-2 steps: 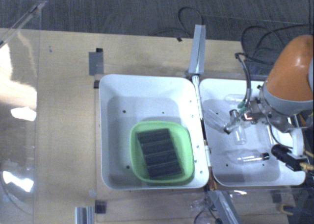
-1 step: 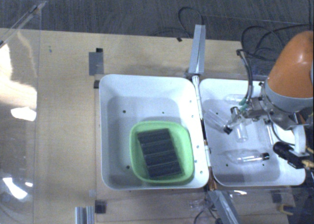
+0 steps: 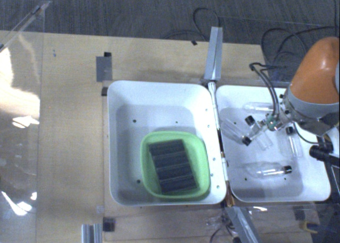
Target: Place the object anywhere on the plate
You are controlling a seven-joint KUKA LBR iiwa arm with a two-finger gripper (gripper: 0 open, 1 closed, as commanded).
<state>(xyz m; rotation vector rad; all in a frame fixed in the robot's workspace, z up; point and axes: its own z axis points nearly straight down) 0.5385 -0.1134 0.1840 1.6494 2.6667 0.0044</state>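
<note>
The clear vials (image 3: 265,170) lie scattered in the right bin (image 3: 313,193), several of them, each with a dark cap; one rests near the bin's front, others nearer its middle and back. My hand (image 3: 264,126) hangs over that bin's middle among them; I cannot tell how it is set. Left of that bin, the other bin (image 3: 122,130) holds the green plate (image 3: 199,151), which carries a dark ridged block (image 3: 171,166).

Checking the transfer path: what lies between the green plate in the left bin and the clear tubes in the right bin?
In the camera view, the two bins' adjoining rims separate the green plate from the clear tubes; otherwise bare white bin floor.
</note>
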